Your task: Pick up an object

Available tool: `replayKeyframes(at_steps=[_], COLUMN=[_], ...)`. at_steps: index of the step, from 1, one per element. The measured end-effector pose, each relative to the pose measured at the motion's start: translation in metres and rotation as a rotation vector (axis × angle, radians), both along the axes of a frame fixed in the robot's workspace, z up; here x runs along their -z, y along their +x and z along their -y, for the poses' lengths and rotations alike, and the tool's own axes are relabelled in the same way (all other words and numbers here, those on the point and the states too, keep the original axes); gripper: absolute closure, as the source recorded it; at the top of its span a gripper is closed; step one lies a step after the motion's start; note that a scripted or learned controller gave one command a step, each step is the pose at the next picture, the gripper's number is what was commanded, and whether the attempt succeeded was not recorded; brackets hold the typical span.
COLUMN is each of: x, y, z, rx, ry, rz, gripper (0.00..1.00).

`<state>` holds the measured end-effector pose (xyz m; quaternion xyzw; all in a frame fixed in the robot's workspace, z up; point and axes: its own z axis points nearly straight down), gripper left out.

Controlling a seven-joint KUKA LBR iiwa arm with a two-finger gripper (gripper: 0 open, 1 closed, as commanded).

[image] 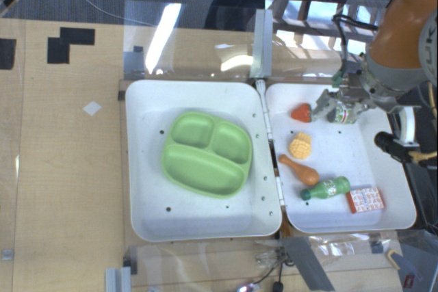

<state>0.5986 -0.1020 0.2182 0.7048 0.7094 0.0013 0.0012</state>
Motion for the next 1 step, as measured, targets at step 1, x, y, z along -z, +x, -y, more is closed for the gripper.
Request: replayKeyframes(at_steps=[1], x=[0.0949], y=[0.0131], z=[0.0257], rx=[0.004], ry=[0.0], rz=[-0.001], gripper=[0.0])
